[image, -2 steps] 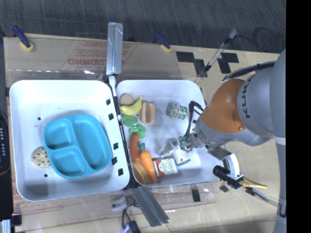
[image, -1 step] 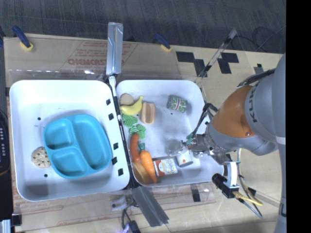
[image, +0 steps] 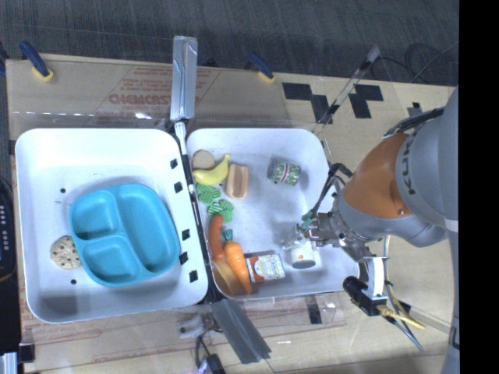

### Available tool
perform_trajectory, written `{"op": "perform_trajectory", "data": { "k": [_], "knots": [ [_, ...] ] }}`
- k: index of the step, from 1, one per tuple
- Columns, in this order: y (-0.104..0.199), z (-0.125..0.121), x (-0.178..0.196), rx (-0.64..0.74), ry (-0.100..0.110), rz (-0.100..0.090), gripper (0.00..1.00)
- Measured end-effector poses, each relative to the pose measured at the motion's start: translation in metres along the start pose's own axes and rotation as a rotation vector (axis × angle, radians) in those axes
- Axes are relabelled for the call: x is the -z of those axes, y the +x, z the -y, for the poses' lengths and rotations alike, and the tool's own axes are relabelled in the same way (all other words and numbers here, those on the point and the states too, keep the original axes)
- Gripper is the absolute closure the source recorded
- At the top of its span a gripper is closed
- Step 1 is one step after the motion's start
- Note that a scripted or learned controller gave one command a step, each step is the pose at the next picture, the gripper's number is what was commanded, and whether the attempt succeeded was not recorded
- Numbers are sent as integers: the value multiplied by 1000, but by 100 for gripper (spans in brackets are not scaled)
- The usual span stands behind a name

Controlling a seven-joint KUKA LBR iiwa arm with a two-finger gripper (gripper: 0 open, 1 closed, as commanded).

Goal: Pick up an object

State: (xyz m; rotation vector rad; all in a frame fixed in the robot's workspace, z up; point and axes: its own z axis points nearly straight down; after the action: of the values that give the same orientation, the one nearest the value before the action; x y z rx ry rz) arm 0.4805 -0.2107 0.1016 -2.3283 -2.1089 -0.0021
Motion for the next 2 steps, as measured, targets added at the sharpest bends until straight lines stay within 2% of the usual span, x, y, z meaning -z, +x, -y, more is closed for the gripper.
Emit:
{"op": "perform_trajectory", "data": {
  "k": [1, 2],
  "knots": [
    [21, 6, 23, 69, 2, 0, 100],
    [81, -74, -11, 100, 2, 0, 100]
  ]
}}
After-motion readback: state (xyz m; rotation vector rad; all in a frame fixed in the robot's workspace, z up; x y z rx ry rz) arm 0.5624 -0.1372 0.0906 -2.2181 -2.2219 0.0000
